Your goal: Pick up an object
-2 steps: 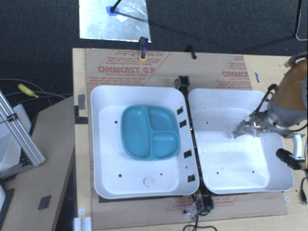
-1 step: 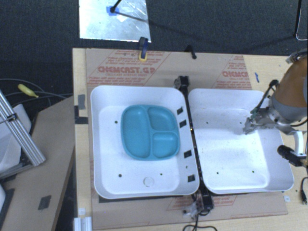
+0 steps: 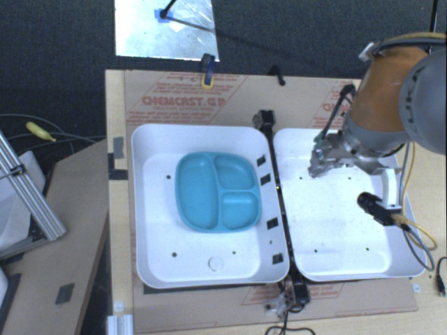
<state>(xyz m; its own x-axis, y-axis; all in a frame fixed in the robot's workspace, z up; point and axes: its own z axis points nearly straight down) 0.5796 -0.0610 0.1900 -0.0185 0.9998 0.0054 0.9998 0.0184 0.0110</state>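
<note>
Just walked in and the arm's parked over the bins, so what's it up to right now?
The arm's gripper is low over the upper left part of the right bin. The blue divided plate lies flat in the left bin, across the divider from the gripper. No object shows between the fingers, so nothing has been picked up yet.

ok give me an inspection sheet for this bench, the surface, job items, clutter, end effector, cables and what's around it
Surface: cardboard-covered bench bearing left white bin and right white bin, side by side.
Job's things: blue divided plate lying flat in the left bin.
Clutter: small white disc in the left bin, near its front wall.
End effector: end effector low over the right bin's back left area; nothing seen between its fingers.
Cables: yellow and grey cables at the right bin's edge.
Surroundings: shiny sheet on dark floor behind; aluminium frame at left.
</note>
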